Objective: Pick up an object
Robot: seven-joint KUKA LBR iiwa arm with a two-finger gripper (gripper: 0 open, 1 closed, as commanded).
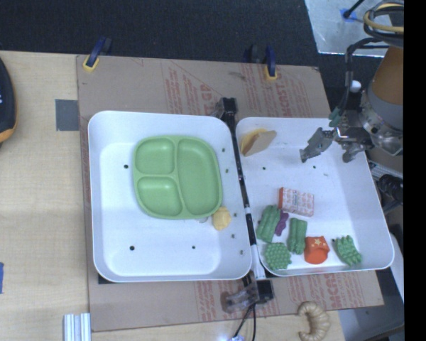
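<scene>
Bench edge nearest me carries a curled tan toy (314, 320) lying outside the bins, just below the right bin's (355, 190) near rim. Inside that bin, I see the items crowded along the near edge: a bumpy green piece (277, 255) in the near left corner, a red piece (316, 250) to its right, and another green piece (347, 250) close to the near right rim. Just behind them stand two green pods (268, 223) (297, 235) with a small purple piece (282, 224) between, and a red-and-white packet (297, 202) behind those. Beyond the packet I have a wide bare stretch of white floor, running to the far rim. A tan wedge (257, 141) sits in the far left corner, close to the divider between bins. The gripper (333, 145) hangs over that far open floor, toward the right side, with its fingers spread apart and nothing between them; it is well apart from the packet and from the wedge. In the left bin (106, 212), a green divided plate (177, 176) sits toward the far middle, with a small yellow piece (221, 219) touching its near right edge. I see open floor along that bin's near and left sides.
</scene>
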